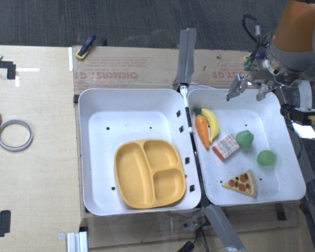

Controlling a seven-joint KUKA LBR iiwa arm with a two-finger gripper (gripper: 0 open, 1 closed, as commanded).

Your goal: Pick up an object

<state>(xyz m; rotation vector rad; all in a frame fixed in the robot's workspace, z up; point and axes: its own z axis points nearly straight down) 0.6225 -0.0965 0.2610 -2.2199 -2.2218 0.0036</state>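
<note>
Overhead, my hand [250, 90] hangs spread wide and holding nothing over the right bin's [289, 193] far edge. Carrot [202, 132] beside banana [212, 123] at the left wall: likely light, stiff, slick plastic; pinch across mid-body. Pizza slice [241, 183] near front edge. Smooth floor, roomy.
</note>
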